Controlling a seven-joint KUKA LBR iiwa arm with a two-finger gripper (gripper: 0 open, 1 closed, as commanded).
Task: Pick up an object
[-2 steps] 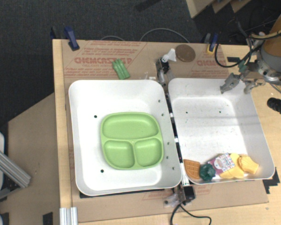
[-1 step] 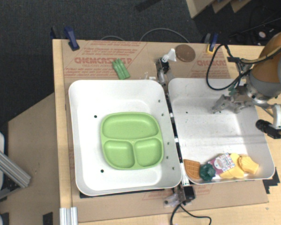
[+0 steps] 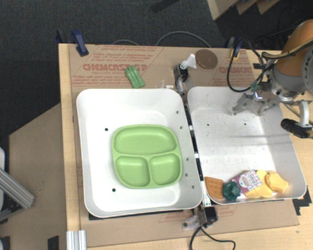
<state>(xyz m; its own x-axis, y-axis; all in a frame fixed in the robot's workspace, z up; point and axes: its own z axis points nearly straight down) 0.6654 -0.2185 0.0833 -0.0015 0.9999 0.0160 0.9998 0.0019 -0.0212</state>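
Objects for picking: a small heap (image 3: 249, 185) of toy food, orange, yellow, teal and pink-wrapped, packed at 5 o'clock in the right bin (image 3: 240, 139). Gripper (image 3: 254, 103) hangs at that bin's 1 o'clock, well apart from the heap; finger state cannot be told. Risk: pieces touch one another and the wall, so a descent may jam or nudge neighbours; left bin (image 3: 94, 139) bears a green divided tray (image 3: 146, 155).
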